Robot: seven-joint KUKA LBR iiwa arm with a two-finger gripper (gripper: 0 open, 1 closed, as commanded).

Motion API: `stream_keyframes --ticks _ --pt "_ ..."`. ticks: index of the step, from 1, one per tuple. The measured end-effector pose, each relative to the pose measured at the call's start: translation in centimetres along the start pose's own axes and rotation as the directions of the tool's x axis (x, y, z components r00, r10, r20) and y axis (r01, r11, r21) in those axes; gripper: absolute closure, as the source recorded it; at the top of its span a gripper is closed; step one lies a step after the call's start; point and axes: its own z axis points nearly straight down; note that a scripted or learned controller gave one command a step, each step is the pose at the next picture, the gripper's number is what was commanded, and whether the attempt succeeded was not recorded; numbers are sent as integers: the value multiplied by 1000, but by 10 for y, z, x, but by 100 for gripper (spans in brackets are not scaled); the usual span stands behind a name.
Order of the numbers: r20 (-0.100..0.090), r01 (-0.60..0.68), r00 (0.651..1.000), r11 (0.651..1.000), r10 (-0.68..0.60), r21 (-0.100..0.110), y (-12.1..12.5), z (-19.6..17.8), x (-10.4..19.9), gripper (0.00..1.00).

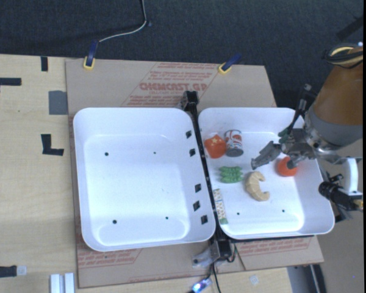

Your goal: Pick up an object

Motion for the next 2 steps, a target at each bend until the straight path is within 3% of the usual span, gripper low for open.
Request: stream_keyframes --ticks 1,2 --pt "-2 0 1000 1000 0 8 -12 73 7 0" --pt "11 -7 1000 1000 7 -10 -32 150 28 0"
